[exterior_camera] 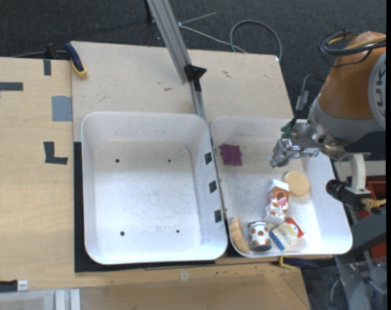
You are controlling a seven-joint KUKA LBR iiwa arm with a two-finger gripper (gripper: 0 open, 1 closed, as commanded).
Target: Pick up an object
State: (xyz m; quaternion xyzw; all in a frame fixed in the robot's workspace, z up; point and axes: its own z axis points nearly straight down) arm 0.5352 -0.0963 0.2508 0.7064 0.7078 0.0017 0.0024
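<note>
My gripper (280, 155) hangs over the right bin (247, 129), near its right side, with nothing visible between its fingers. Just below it lies a round tan disc (298, 183). A purple lump (231, 154) sits to the gripper's left in the same bin. Near the bin's front are a red and white carton (277, 202), a red and white can (260, 235), a small orange and blue packet (286, 232) and a tan bread-like piece (237, 234).
The left bin (144, 128) stands beside the right one, sharing a middle wall. A grey metal pole (173, 34) slants down from the top to the bins' back edge. A blue and yellow clamp (76, 59) lies at the bench's back left.
</note>
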